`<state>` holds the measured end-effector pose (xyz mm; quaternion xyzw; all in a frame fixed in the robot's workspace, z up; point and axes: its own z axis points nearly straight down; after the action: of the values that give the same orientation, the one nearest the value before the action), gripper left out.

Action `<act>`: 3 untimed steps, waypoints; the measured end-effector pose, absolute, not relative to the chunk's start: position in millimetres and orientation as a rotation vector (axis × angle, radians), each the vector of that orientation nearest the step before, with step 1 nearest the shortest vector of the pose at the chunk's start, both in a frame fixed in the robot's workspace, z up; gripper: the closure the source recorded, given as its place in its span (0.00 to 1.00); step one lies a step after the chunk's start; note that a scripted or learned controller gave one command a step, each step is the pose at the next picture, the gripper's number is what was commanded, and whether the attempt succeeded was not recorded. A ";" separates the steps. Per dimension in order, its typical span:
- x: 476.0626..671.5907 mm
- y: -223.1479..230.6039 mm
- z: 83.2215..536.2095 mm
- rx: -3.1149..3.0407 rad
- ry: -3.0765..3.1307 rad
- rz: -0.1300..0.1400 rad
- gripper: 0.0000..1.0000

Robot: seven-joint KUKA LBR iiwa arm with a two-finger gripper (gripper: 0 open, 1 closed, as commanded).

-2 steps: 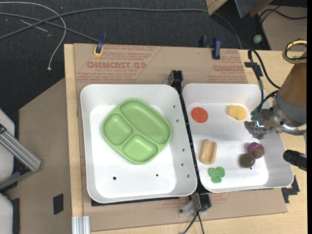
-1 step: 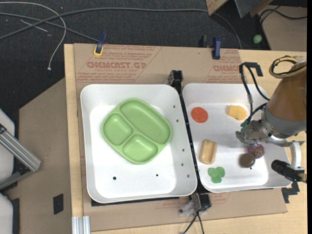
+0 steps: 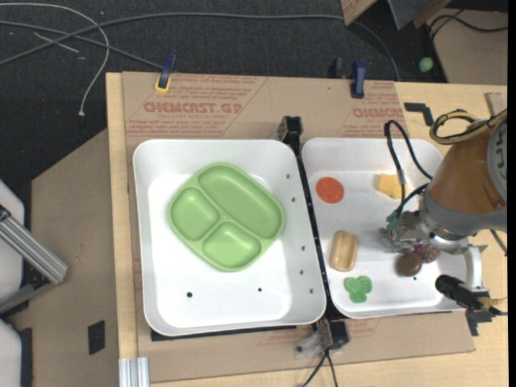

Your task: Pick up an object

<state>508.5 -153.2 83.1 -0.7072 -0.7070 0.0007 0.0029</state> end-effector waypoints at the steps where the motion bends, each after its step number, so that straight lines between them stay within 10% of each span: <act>1: 509.9 -153.6 95.9 -2.222 -2.219 -0.003 1.00; 3: 525.5 -145.8 189.7 -2.223 -2.227 -0.005 1.00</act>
<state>525.5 -145.8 189.7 -0.7065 -0.7077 -0.0016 -0.0025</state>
